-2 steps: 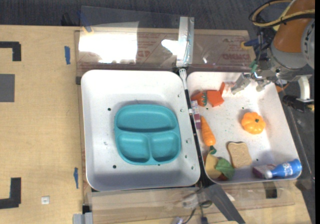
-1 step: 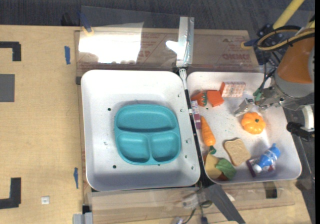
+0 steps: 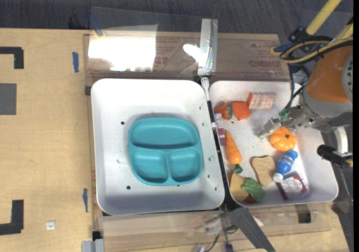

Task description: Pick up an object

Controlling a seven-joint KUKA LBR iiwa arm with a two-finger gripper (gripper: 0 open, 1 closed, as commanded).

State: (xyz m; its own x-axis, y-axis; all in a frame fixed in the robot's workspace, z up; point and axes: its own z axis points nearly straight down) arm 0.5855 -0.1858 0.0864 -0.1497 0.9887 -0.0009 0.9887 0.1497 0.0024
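From my feed I see two shallow white bins side by side on a tan cardboard-topped counter (image 3: 45,150). The left bin (image 3: 106,105), glossy with rounded corners, holds a smooth teal divided plate (image 3: 165,151) with three compartments. The right bin (image 3: 325,186) is cluttered with small toy foods: a round orange pumpkin-like piece (image 3: 283,140), a tapered orange carrot (image 3: 233,149), a tan bread slice (image 3: 262,169), a small blue-and-white bottle (image 3: 286,163), a pink wafer block (image 3: 262,100), a red-orange piece (image 3: 234,110) and a crinkly packet (image 3: 293,185). The grey metal gripper (image 3: 273,126) hangs low in this bin, just beside the pumpkin's upper left; I cannot tell how its jaws stand, and I see nothing between them.
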